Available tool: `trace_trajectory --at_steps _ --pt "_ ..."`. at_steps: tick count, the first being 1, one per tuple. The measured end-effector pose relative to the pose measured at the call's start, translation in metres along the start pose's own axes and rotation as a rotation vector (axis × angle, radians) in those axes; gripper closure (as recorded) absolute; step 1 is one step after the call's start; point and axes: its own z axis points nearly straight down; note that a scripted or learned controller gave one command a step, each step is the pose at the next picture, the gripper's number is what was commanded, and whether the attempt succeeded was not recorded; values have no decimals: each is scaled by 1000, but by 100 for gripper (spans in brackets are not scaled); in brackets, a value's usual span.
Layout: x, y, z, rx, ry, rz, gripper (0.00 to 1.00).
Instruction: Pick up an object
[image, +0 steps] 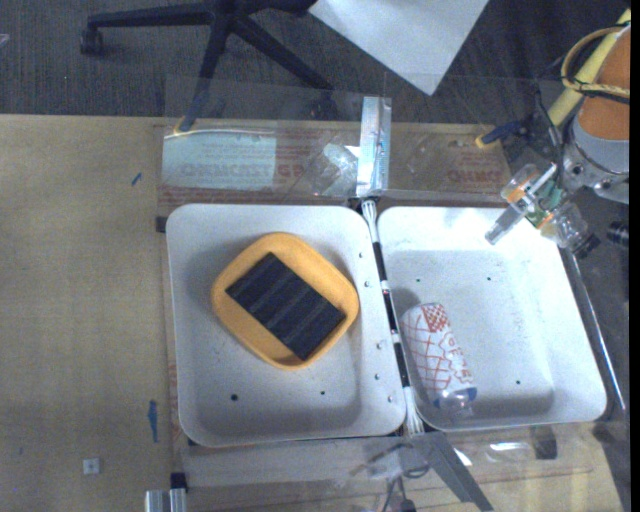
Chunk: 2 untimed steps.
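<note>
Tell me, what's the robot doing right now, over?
Gripper above right bin's far corner, nothing seen in it. Bottle lying at that bin's left wall. Yellow-rimmed block in left bin. Nothing in between.

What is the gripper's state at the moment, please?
Gripper: over the right bin's back right corner, holding nothing visible; open or shut cannot be told.

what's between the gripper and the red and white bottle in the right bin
Nothing: the camera view shows only bare white floor of the right bin between the gripper, at the bin's far right corner, and the bottle lying against its left wall.
</note>
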Motion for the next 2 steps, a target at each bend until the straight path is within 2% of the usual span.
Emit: trace_trajectory --at_steps 1,2 --pt "99 10 63 2 5 -69 0" --pt "20 6 108 9 18 18 0"
